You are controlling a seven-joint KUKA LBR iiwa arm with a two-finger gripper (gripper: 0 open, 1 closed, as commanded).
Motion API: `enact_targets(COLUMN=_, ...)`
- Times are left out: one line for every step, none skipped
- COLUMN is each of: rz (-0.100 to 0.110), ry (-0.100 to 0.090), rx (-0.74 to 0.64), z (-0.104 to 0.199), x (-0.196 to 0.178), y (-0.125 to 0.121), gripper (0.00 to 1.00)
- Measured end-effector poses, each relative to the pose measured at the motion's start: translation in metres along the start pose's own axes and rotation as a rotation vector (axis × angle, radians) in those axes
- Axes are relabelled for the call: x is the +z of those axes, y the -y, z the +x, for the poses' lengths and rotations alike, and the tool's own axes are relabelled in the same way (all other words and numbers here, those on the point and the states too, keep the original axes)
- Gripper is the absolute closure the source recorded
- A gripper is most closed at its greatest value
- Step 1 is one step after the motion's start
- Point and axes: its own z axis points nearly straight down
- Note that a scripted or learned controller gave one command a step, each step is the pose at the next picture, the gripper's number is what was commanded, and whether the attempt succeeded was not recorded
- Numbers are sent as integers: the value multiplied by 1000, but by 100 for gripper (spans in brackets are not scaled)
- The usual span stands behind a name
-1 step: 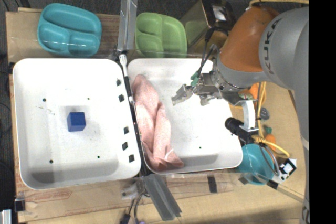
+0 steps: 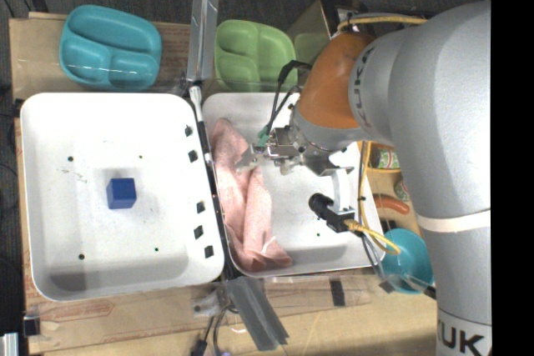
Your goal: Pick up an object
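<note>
While the arm leans in over the right-hand bin [image 2: 355,258], the gripper [image 2: 260,156] hangs low above the pink cloth [image 2: 248,200], right at the cloth's upper end, and that cloth is our landmark for everything else. It lies crumpled in a long strip down the side of its bin nearest the divider, one end bunched up near the gripper, the other end tucked into the lower corner. Whether the jaws are spread or pinched, I cannot tell; the wrist hardware hides the tips from this angle, and nothing shows plainly between them, so I won't call it a hold.

Across the divider from the cloth, well apart from it, a small blue cube [image 2: 122,193] sits alone on the floor of the left-hand bin [image 2: 50,121]. Beyond the cloth's upper end, outside the bins, rest a green tray [image 2: 249,54] and, further along, a teal tray [image 2: 110,46].

My read: the cloth is the target, and the step in hand is the descent onto it. To do it well, come straight down on a raised fold, not a flat patch, so the tips have a ridge to bite. Keep clear of the bin wall beside the cloth, since a fingertip catching that lip would spoil the close. Squeeze fully before lifting, then rise slowly; limp fabric slips and drags.
</note>
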Motion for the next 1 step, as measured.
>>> enact_targets(rz=-4, ry=1, rx=-158, z=7, x=33, y=-21, gripper=0)
